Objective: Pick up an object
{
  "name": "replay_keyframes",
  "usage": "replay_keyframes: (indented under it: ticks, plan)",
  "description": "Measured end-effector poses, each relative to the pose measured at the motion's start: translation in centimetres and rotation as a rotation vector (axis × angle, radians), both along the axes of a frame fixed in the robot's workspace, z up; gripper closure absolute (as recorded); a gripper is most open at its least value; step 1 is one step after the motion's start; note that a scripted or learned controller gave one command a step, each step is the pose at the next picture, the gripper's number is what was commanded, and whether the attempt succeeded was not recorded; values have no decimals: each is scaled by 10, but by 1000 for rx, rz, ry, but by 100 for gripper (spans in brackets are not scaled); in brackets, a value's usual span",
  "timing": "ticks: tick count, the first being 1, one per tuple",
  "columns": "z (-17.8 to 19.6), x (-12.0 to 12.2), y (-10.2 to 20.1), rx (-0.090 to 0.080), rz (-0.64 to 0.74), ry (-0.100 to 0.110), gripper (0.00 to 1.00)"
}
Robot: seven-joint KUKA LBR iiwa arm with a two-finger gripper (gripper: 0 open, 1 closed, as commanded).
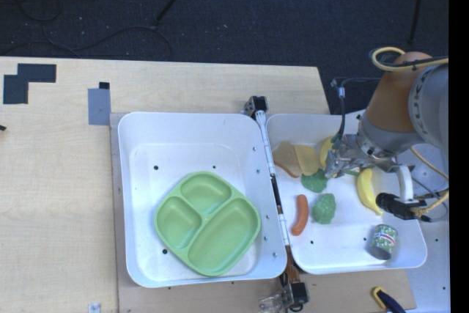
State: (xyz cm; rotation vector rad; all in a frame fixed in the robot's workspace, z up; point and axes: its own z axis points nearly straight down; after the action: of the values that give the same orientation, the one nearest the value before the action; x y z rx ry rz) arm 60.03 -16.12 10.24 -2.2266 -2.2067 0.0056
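Observation:
In the right bin (pixel 410 260), my gripper (pixel 332 168) reaches down from the right, its tip just above and right of a small dark green piece (pixel 314 183). A tan bread-like slice (pixel 292 157) lies to its left. Partly hidden behind the gripper is a yellow piece (pixel 325 151). A pale green broccoli-like lump (pixel 324 208) and an orange sausage (pixel 300 215) lie below it. A banana (pixel 366 191) sits to the right, and a small can (pixel 382 240) lies near the front right corner.
The left bin (pixel 139 157) holds a light green divided plate (pixel 207 223). A ridge with a black clip (pixel 256 105) separates the two bins. The arm's grey body and cables (pixel 399 205) overhang the right bin's right side.

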Motion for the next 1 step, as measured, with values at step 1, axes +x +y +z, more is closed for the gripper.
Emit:
replay_keyframes:
  ticks: [1]
  plan:
    - [0,0,0,0,-1,0,0]
